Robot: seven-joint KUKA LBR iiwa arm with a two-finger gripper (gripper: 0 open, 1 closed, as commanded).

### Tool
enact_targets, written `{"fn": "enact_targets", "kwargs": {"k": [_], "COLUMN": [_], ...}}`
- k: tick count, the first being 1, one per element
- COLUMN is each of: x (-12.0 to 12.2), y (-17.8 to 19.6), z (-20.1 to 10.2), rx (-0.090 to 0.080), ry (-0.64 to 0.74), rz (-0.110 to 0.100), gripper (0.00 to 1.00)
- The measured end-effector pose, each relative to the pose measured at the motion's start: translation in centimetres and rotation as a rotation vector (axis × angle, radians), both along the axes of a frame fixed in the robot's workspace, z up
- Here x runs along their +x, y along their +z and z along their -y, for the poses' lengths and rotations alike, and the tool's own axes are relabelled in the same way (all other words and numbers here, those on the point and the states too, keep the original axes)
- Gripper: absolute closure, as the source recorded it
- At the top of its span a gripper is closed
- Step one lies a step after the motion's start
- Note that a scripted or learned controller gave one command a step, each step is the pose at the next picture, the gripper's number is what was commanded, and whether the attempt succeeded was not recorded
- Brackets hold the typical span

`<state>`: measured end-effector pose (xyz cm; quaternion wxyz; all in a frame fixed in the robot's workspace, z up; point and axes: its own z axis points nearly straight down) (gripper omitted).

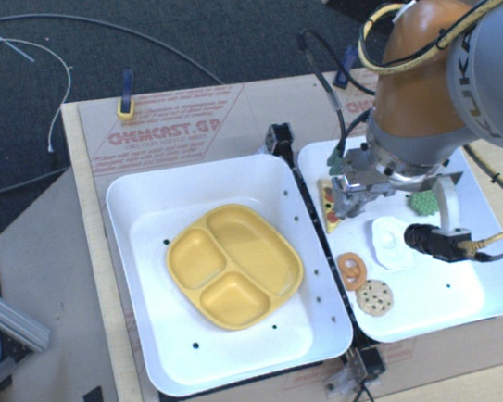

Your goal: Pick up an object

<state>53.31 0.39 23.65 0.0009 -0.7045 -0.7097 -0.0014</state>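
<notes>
The gripper point(351, 192) hangs low at the left side of the right bin point(500, 294), its jaw state I cannot tell, above a cookie point(375, 298) and pretzel point(352, 270).

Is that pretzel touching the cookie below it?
Cannot tell. In the camera view, the pretzel sits right above the cookie in the right bin, their edges so close that no gap or contact shows plainly.

The arm point(484, 67) is grey, with a broad, glossy orange band point(419, 67) above its wrist. Black and yellow cables point(483, 245) loop beside that band, and dark lettering marks the grey shell just right of it.
</notes>
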Motion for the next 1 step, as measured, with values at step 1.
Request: {"fn": "enact_targets", "kwargs": {"k": [1], "x": [-2.01], "y": [-0.88], "z": [-5.56], "rx": [0.000], "ry": [-0.001], "rz": [-0.005], "gripper": [1.00]}}
